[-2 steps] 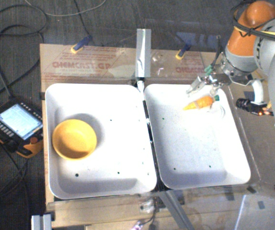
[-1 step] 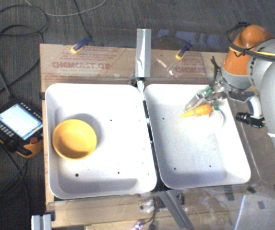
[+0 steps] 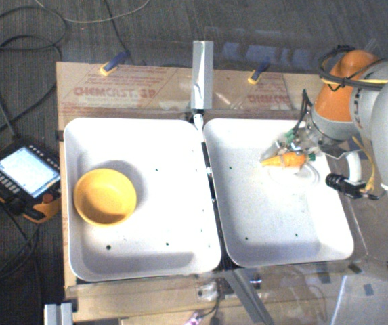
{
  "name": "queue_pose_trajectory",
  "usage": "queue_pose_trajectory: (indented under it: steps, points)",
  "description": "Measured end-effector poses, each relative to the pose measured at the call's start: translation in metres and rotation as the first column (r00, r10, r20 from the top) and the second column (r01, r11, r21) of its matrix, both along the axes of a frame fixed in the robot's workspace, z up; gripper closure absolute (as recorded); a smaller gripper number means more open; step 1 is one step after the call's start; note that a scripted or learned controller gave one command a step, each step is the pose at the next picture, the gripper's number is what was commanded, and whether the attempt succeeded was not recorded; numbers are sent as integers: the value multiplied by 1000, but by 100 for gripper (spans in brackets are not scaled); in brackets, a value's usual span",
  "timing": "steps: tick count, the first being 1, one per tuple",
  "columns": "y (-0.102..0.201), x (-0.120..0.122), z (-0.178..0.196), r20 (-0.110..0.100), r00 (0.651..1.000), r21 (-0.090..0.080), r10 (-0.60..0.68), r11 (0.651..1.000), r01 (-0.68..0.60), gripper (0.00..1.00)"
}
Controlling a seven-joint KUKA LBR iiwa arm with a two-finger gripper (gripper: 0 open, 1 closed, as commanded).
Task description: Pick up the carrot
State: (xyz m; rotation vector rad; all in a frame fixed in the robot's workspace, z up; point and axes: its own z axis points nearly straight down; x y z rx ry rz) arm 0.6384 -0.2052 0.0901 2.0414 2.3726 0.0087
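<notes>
Camera view: two white bins side by side on the tabletop. Carrot lies in the right bin, far-right part of it, tip pointing left, green end toward the right. Arm comes in from the right, orange band above the wrist, hanging over the far-right corner of that bin. Hand sits right at the carrot's green end, touching or just above it, can't separate the two from this angle. Can't tell if the hand is released or clenched, and can't confirm the carrot is grasped; it looks to be resting on the bin floor. Left bin has a yellow bowl at its left side, upright. Cardboard sheet lies under the far edge of both bins with two clips on it. Tablet-style controller with a lit screen is on the floor left of the tabletop, cables running off it
</notes>
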Motion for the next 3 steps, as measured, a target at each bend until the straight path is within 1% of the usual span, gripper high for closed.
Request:
queue_pose_trajectory:
  steps: [1,2,3]
  points:
    - [9,-10,0,-2,998,-6,70,998,-70,0]
    - [-3,-28,2,3,989,6,-146,989,146,0]
    - [-9,-74,4,6,994,11,-107,994,106,0]
